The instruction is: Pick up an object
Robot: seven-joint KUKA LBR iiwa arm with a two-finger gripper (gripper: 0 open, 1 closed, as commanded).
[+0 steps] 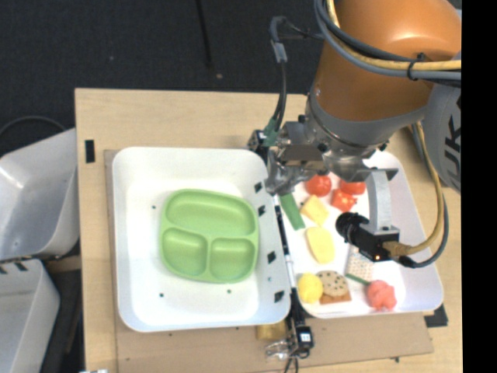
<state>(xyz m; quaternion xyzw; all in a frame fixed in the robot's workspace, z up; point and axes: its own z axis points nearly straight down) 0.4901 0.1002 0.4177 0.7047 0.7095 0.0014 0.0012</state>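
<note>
My gripper (293, 168) hangs low over the back left corner of the right bin (419, 286), under the orange wrist band. Just below it lie a green stick (292, 212), a red tomato-like piece (317, 185) and a pale yellow block (314, 209). Further along the bin are another red piece (344, 200), a yellow wedge (320, 244), a yellow lemon (310, 287), a brown cookie (335, 284) and a pink strawberry-like piece (380, 294). I see nothing lifted off the bin floor.
The left bin (132, 208) holds a green divided plate (210, 235). A black fitting with a cable (359, 233) and a grey bracket (380, 204) hang over the right bin. The bins' shared wall (278, 239) runs close to the green stick.
</note>
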